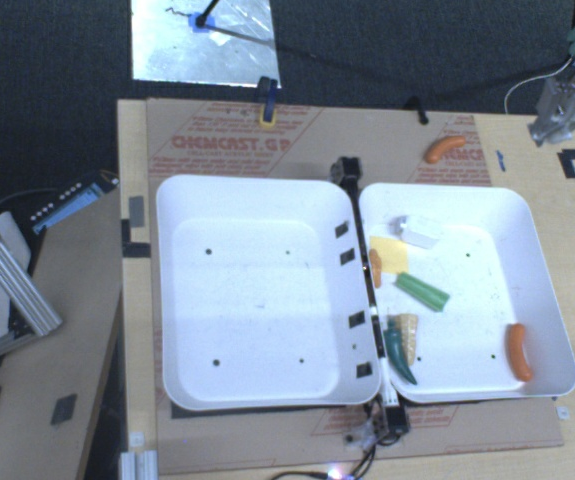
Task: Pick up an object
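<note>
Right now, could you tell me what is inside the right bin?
The right bin holds a white block, a yellow piece, a green cylinder, a teal item over a tan cone, and an orange sausage. The cone's far side is covered.

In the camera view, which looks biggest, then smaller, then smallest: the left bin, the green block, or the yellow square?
1. Left bin, by far the biggest.
2. Green block and yellow square look about alike; the block is longer, the square wider, so I won't rank them.
</note>
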You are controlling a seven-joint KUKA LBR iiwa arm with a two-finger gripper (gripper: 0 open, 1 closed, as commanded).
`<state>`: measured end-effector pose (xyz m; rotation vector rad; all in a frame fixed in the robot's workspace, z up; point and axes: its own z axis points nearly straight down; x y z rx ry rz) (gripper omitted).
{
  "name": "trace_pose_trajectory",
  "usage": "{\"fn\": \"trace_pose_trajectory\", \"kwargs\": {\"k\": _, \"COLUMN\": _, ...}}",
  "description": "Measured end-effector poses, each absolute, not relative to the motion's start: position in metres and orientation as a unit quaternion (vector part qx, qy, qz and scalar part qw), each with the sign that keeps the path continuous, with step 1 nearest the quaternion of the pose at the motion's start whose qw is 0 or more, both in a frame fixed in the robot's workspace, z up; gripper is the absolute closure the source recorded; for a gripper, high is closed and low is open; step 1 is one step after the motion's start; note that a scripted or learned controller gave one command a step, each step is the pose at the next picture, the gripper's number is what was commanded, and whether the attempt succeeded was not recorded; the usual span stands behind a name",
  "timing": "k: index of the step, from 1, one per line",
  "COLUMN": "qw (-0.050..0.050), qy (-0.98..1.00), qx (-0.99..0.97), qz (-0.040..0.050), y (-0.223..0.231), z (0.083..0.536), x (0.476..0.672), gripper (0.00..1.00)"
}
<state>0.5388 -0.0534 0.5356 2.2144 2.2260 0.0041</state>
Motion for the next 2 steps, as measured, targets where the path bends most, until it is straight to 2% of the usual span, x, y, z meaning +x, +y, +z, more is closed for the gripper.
{"fn": "trace_pose_trajectory", "kwargs": {"k": 1, "qw": 0.001, "qy": 0.709, "qx": 0.705, "qz": 0.0009, "y": -0.0429, "z": 0.5356, "x": 0.5048, "gripper": 1.0}}
{"fn": "trace_pose_trajectory", "kwargs": {"k": 2, "qw": 0.001, "qy": 0.708, "qx": 0.706, "qz": 0.0011, "y": -0.0406, "z": 0.5354, "x": 0.5015, "gripper": 1.0}}
